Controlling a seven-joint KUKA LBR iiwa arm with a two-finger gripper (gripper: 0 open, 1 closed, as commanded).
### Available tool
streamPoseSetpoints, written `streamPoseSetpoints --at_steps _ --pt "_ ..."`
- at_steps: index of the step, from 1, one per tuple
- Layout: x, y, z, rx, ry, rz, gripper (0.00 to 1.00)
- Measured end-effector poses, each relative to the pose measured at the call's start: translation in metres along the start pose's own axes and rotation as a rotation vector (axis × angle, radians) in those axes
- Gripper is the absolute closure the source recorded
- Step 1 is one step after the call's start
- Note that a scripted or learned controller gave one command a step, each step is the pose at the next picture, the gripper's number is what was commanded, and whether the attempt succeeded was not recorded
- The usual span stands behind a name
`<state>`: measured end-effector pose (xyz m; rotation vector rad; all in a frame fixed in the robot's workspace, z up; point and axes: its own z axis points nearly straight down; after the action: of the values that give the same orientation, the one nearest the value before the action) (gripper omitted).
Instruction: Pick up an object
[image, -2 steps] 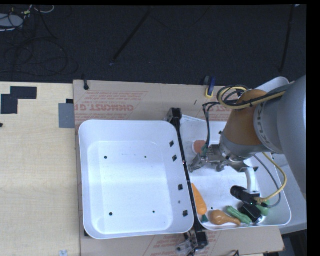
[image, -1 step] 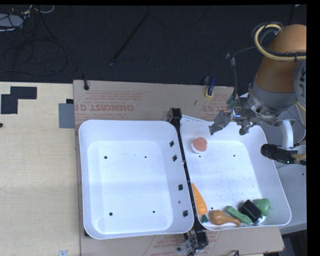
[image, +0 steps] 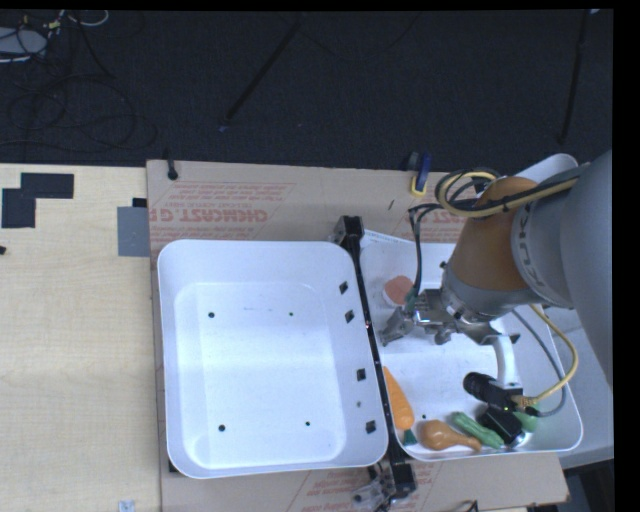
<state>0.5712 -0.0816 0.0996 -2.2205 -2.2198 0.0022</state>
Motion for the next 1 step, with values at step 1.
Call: streamPoseSetpoints --at_steps 1 --pt "-0.0592 -0.0975 0.0117 0.0 -0.002 0.004 0.0"
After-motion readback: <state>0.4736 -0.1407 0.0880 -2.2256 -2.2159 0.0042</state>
